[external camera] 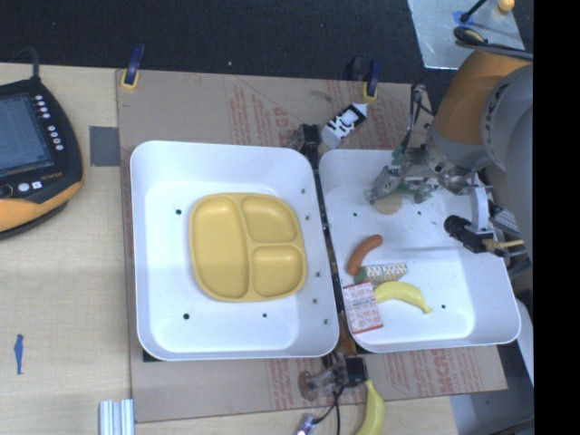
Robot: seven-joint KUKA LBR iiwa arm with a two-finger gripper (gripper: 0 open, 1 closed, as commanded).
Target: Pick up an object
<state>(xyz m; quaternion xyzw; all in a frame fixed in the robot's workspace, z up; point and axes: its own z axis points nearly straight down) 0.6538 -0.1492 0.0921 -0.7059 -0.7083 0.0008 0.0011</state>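
Right bin (pixel 471 320) as landmark: the end effector (pixel 391 188) sits low at its far left corner, directly over a small tan round object (pixel 388 205); finger state cannot be told. Nearer lie a sausage (pixel 364 252), banana (pixel 403 294) and red-printed card (pixel 362 309).

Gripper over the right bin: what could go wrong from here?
1. The gripper sits over a small tan round object close to the right white bin's far wall; the fingers may hit the wall or slip off.
2. The red sausage, patterned strip, yellow banana and red-and-white packet lie clustered together, so a grasp there could catch two things or push one away.
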